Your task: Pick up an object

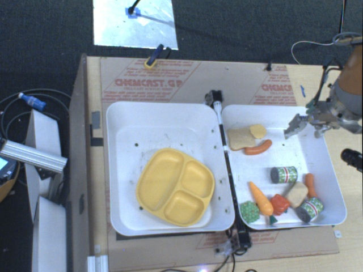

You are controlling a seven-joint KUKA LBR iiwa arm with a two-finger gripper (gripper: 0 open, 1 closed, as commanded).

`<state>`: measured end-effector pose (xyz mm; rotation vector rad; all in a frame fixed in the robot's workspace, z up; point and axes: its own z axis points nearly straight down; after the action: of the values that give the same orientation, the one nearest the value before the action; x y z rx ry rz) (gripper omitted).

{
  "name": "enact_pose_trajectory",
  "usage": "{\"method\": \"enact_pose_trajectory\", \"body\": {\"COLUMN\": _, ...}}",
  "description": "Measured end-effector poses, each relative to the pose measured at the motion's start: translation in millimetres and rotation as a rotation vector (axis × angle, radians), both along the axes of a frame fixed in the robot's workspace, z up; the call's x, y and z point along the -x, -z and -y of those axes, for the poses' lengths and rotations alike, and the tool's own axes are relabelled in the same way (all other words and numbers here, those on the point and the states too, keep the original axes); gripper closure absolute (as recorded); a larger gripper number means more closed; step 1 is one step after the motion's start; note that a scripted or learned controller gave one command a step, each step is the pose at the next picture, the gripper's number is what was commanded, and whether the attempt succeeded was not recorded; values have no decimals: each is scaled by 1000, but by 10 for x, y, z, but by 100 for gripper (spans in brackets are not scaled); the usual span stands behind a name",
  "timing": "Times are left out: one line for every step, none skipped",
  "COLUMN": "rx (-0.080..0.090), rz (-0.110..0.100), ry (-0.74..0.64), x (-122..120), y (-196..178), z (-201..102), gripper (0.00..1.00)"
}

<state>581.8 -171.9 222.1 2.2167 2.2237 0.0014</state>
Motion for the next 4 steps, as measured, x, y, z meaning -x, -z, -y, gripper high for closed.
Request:
{"method": "enact_pose_trajectory", "body": {"rx": -1, "rz": -2, "ry": -1, "x": -255, "y": 681, "z": -299, "gripper": 0}}
{"method": "enact_pose_trajectory", "body": {"rx": 0, "rz": -2, "ry": 2, "x": 165, "y": 1165, "z": -252, "gripper": 0}}
{"method": "enact_pose_trajectory", "body": {"rx": 0, "rz": -2, "ry": 2, "x": 604, "y": 1380, "z": -212, "gripper": 0}}
{"method": "enact_pose_trajectory", "body": {"rx": 1, "rz": 8, "ry": 0, "x": 570, "y": 1253, "z": -210, "gripper": 100}}
